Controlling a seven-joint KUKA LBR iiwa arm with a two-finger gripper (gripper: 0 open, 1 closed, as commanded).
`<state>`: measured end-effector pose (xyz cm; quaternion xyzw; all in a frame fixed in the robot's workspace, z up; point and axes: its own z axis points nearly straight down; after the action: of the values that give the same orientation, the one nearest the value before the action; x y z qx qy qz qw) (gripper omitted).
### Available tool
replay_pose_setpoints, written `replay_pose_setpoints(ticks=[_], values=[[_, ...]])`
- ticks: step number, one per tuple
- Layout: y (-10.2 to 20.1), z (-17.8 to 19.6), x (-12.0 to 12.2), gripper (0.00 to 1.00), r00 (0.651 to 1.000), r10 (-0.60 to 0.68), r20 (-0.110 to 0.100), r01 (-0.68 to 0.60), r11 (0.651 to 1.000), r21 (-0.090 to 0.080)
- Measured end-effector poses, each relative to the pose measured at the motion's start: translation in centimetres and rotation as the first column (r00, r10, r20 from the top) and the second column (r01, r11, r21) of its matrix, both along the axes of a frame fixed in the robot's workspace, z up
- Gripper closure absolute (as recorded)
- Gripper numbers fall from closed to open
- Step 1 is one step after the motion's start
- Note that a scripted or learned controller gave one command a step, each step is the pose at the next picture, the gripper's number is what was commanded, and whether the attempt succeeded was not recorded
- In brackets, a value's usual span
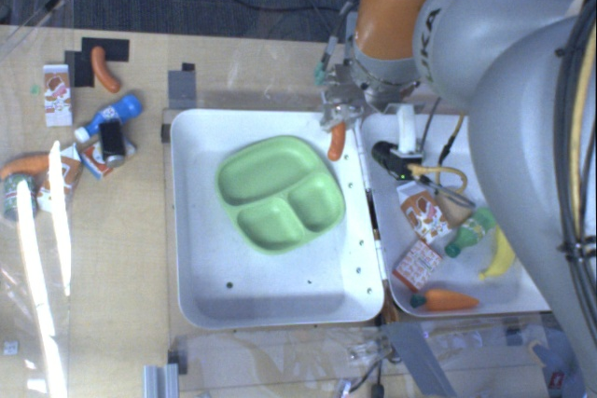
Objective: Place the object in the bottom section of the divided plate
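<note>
A green divided plate lies in the middle of the left white bin, with one large section at its upper left and two smaller ones toward the front. My gripper hangs over that bin's right rim, just past the plate's upper right edge. It is shut on a small orange sausage, which dangles upright from the fingers above the bin floor, apart from the plate.
The right bin holds two cartons, a green bottle, a banana and a carrot. On the bench at the left lie another sausage, a blue bottle and a carton.
</note>
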<state>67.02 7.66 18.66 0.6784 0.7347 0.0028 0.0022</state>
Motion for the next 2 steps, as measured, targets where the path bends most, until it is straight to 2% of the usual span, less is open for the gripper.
replay_pose_setpoints(ticks=[1,2], values=[[4.12,-0.15,-0.05,1.00,0.998,0.058,-0.001,-0.058,0.998,0.000],[4.11,-0.15,-0.05,0.00,0.998,0.058,-0.001,-0.058,0.998,0.000]])
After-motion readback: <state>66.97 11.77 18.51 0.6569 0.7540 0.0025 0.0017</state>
